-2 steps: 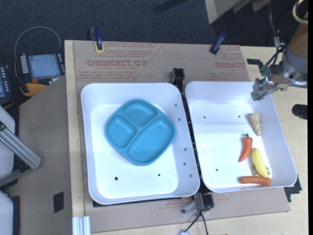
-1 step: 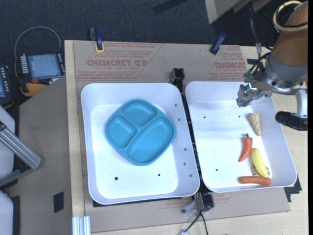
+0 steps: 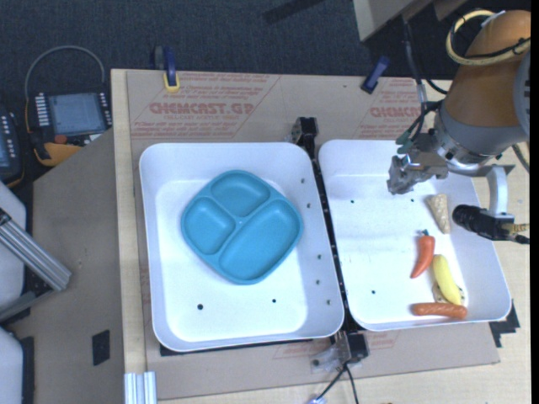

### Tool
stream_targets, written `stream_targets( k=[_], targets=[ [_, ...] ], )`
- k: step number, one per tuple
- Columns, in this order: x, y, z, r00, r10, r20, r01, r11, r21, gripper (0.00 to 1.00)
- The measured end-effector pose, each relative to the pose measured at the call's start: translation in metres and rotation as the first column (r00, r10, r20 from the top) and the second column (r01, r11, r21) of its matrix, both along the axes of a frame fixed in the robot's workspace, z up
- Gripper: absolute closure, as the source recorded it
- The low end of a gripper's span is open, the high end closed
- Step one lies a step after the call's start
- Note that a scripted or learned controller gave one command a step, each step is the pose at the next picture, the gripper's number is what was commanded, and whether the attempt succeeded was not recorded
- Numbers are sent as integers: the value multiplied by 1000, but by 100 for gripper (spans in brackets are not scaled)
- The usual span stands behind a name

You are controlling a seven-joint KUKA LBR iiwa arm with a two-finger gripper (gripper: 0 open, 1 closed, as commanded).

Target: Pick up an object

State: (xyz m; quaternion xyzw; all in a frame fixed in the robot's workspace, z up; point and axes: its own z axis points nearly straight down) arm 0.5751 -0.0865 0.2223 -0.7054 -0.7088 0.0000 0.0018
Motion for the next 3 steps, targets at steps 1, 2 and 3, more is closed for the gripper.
stream_targets(
  k=[1,2,3],
  targets=[
    [-24,46,5,1000,-1,-1,1,1000,0,100],
    [-31,104,0,1000,0,-1,0,1000,-1,100],
    [-56,148,2,1000,0,-2,0,1000,0,100]
  ],
)
